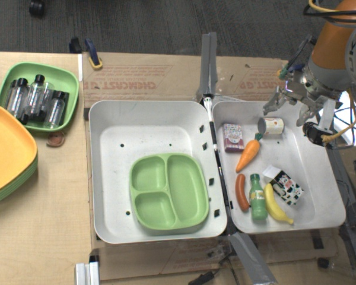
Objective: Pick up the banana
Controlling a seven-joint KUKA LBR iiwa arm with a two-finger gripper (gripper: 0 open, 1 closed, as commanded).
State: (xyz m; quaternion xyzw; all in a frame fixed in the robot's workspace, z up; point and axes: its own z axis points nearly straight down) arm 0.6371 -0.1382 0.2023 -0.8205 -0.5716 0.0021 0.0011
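Hovering over right white plastic bin point(320, 159), your grey two-finger gripper point(291, 108) hangs at bin's 12 o'clock, fingers spread, nothing between them. Curved yellow banana point(277, 205) lies at bin's 6 o'clock, beside green bottle point(258, 197), touching black-and-white carton point(286, 187).

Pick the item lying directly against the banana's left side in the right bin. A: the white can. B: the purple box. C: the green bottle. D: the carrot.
C: the green bottle lies alongside the banana on its left, near the right bin's front edge, while the other three sit farther back.
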